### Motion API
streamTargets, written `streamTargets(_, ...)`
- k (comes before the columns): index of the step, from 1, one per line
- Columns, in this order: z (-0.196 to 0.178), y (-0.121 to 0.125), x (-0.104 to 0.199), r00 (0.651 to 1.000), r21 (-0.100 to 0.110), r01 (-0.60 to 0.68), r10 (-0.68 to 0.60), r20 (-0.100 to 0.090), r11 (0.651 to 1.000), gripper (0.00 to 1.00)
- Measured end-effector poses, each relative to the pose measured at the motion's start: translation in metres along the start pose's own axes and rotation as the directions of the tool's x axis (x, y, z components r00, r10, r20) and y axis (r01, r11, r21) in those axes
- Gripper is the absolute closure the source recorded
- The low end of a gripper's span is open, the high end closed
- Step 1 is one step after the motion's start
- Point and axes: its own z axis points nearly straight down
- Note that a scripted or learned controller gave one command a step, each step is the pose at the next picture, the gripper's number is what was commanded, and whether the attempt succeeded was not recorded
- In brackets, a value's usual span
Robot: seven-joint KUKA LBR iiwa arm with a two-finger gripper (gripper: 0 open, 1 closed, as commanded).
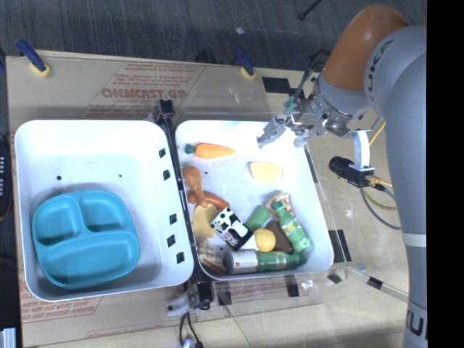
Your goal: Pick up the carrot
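Observation:
The carrot (215, 151) is orange with a small green top. It lies flat near the far edge of the right bin (316, 194), top pointing left toward the divider. My gripper (283, 138) hangs over the bin's far right corner, about a hand's width to the right of the carrot and apart from it. Its fingers (267, 136) are spread open with nothing between them. The grey arm with its orange band (362, 42) comes in from the right.
A pale yellow piece (265, 171) lies just below the gripper. Brown sausages (196, 187), a black-and-white block (230, 227), green bottles (284, 223), a lemon (265, 240) and a can (254, 261) crowd the bin's near half. A blue sectioned plate (85, 234) sits in the left bin (43, 140).

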Motion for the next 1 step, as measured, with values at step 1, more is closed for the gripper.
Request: streamTargets(1, 0.1321, 0.0310, 0.0222, 0.998, 0.002, -0.057, 0.057, 0.000, 0.998, 0.00)
